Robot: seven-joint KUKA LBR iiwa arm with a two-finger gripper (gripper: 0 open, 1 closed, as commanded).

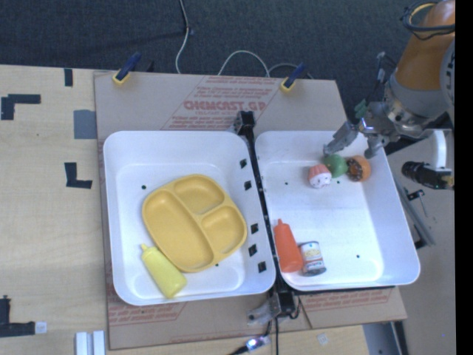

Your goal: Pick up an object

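Note:
In the right bin [369,220], near its far edge, three small toys lie close together: a pink and white one [319,174], a green one [337,166] and an orange-brown one [358,168]. My gripper [355,140] hovers just above them with its two fingers spread, one finger [338,140] over the green toy, the other above the orange-brown toy. Nothing sits between the fingers. An orange bottle [287,247] and a small can [312,258] lie at the bin's near left corner.
The left bin [122,198] holds a yellow divided plate [194,220] and a yellow bottle [162,271]. A black divider [253,176] runs between the bins. The arm [425,58] comes in from the upper right.

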